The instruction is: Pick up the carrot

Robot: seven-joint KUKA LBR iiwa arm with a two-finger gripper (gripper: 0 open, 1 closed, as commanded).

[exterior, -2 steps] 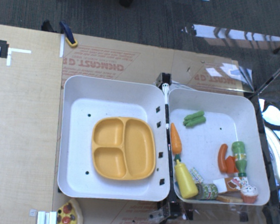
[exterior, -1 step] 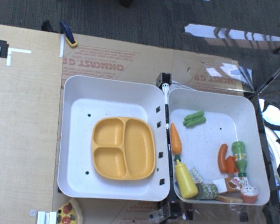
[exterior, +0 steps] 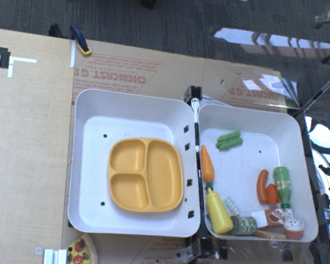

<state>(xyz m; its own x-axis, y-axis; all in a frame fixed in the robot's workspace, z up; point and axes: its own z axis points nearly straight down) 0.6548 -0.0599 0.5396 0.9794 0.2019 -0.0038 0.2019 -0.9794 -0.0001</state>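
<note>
— Where does the carrot [exterior: 207,164] sit in this overhead shot?

— In the right bin [exterior: 285,126], pressed up against its left wall, right by the divide from the left bin [exterior: 84,208]. It lies lengthwise along that wall, green top down toward the yellow bottle [exterior: 218,213], which it touches or very nearly touches.

— And your pincer?

— I cannot tell whether it is open or closed, so I won't guess.

— What could go wrong from here?

— The wall, mostly. With the carrot that tight to the rim, I judge one finger has little room to slip down on the wall side — it may land on the rim or skid the carrot along instead of closing around it. The bottle crowds the lower end, so a low approach could nudge or catch it. The carrot looks smooth and tapered; a pinch near the narrow tip may squeeze it out. The green beans [exterior: 229,140] and the sausage [exterior: 261,186] lie well apart, and the yellow plate [exterior: 146,174] sits in the other bin.
</note>
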